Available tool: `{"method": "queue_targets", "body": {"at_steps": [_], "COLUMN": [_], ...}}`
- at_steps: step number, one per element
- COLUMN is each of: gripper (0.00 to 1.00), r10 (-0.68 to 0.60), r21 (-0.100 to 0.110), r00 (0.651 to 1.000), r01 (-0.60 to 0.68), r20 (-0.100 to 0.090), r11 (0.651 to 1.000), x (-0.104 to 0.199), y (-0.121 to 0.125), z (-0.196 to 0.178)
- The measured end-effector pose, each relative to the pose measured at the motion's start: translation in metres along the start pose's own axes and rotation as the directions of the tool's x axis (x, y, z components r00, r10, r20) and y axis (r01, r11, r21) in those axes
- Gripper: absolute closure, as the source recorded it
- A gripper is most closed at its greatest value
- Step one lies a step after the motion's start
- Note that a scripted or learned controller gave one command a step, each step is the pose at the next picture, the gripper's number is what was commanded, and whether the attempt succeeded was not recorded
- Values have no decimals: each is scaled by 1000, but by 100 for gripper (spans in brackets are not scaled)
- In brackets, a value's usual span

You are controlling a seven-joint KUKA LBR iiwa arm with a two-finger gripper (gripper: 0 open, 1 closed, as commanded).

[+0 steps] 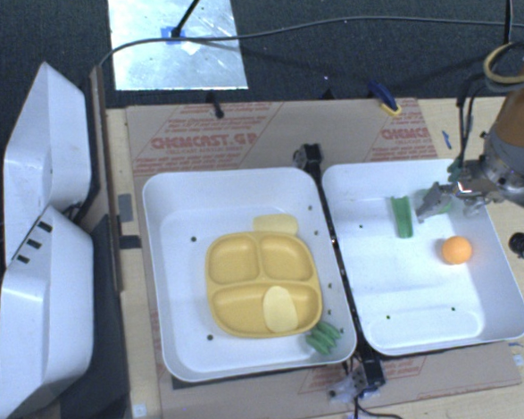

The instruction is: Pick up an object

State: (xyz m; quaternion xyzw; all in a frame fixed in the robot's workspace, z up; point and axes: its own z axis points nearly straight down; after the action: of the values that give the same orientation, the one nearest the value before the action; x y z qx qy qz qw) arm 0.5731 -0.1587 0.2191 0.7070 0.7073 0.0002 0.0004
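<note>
While a green ridged piece point(324, 338) is lying at the left bin's point(171, 255) five o'clock corner, yellow divided tray point(263, 283) sitting centred, orange ball point(456, 250) resting in the right bin point(431, 327), green stick point(401, 216) lying at its eleven o'clock, gripper point(433, 199) hovering beside it, grip state unclear.

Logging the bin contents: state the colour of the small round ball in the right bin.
Orange: the small round ball, clearest in the camera view.
</note>
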Motion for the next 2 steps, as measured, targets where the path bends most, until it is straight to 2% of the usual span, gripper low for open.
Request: {"method": "queue_targets", "body": {"at_steps": [2], "gripper": [0], "r10": [0], "r21": [0], "r00": [1000], "r01": [0], "r20": [0], "r11": [1000], "x": [0], "y": [0], "z": [0]}}
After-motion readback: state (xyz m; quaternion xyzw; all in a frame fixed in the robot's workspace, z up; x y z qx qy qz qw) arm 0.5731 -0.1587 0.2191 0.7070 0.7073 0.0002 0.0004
